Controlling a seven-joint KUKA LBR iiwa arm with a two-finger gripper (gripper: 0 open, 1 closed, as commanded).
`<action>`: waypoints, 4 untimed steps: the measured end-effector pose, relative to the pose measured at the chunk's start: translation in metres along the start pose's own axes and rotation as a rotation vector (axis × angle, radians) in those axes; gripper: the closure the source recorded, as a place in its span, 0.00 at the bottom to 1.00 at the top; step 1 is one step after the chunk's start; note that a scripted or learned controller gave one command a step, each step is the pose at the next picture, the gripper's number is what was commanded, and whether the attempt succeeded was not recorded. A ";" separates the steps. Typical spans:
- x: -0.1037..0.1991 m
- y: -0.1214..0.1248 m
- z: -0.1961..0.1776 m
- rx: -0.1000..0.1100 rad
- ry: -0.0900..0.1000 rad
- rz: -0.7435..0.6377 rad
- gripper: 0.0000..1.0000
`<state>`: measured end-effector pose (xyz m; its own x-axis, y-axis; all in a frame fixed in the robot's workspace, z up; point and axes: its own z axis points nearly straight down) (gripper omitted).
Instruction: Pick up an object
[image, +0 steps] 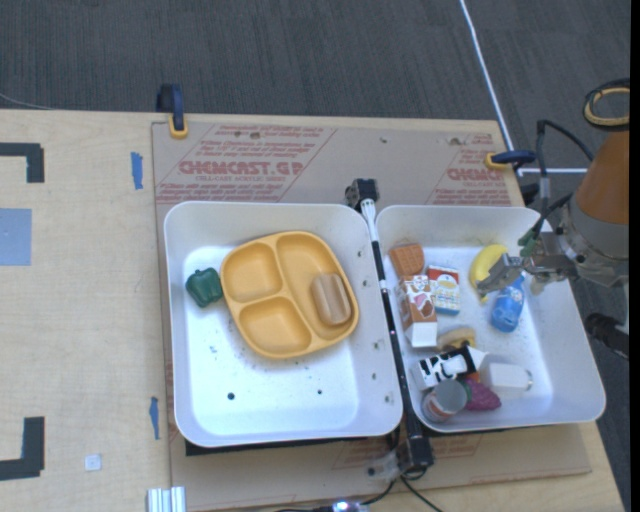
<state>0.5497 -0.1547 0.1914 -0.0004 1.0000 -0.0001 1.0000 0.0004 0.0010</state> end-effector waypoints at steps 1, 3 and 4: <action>-0.028 0.010 0.097 -0.001 0.000 0.000 0.00; 0.022 -0.062 0.003 0.003 0.002 -0.001 1.00; 0.078 -0.048 -0.008 -0.001 0.000 -0.001 1.00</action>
